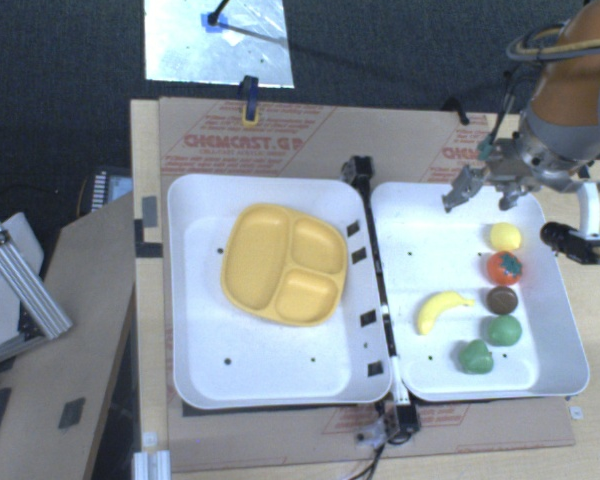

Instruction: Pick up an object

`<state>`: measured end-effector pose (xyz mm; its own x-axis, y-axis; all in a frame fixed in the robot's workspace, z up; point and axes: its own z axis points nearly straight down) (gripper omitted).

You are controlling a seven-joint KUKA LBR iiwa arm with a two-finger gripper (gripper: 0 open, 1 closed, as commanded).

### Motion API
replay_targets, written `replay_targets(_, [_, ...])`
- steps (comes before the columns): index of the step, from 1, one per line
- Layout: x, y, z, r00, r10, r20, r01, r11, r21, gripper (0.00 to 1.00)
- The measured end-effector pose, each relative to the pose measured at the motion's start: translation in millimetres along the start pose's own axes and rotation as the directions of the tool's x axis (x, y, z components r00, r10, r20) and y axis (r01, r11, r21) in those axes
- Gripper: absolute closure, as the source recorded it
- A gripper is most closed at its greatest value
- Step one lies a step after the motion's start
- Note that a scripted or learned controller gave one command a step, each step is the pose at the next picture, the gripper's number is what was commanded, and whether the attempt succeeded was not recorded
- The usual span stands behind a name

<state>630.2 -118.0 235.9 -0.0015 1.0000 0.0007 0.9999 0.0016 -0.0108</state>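
Observation:
My gripper (483,195) hangs over the far edge of the right bin (420,258), fingers spread open with nothing between them. Just below and right of it lies a yellow lemon (505,236). Further down the bin's right side sit a red tomato (503,267), a brown round fruit (502,299) and a green round fruit (505,330). A yellow banana (441,310) lies near the bin's middle, and a green pepper-like piece (474,357) rests near the front.
The left bin (195,368) holds a yellow divided plate (283,263). A black divider strip (372,268) runs between the bins. The left half of the right bin is bare floor.

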Motion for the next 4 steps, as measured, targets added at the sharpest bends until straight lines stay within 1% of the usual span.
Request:
replay_targets(1, [0.3, 2.3, -7.6, 1.0, -0.002, 0.001, 0.002, 1.0, -0.012, 0.0])
replay_targets(3, [-4.9, -4.9, 78.8, 1.0, 0.001, 0.001, -0.001, 1.0, -0.011, 0.0])
replay_targets(4, [-15.2, -4.5, 131.0, 1.0, 0.002, 0.001, -0.002, 1.0, -0.01, 0.0])
